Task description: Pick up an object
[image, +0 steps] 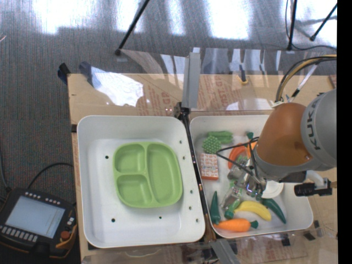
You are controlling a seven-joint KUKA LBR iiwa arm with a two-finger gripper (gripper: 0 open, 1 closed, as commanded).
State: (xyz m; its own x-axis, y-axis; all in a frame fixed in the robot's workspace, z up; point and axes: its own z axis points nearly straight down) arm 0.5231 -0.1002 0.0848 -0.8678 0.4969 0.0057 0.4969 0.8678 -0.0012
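A brown tabletop [159,95] fills the middle of the frame, with grey carpet [33,76] above and to its left. Tripod legs [135,21] stand on the carpet at the top, and a crumpled white cloth [116,87] lies at the tabletop's upper left. A pendant [36,218] with a screen sits on the floor at lower left.

The left bin [91,142] holds a green divided plate [147,174]. The right bin [300,219] holds toy food: a carrot [236,225] and banana [254,209] at the bottom, a green pod [215,207] beside them, a small box [209,166] near the divider, and a green corn piece [211,143] above.

The arm [291,139] enters from the right, and its jaws [241,188] hang low over the right bin's middle, just above the banana. Whether they are apart or together cannot be told.
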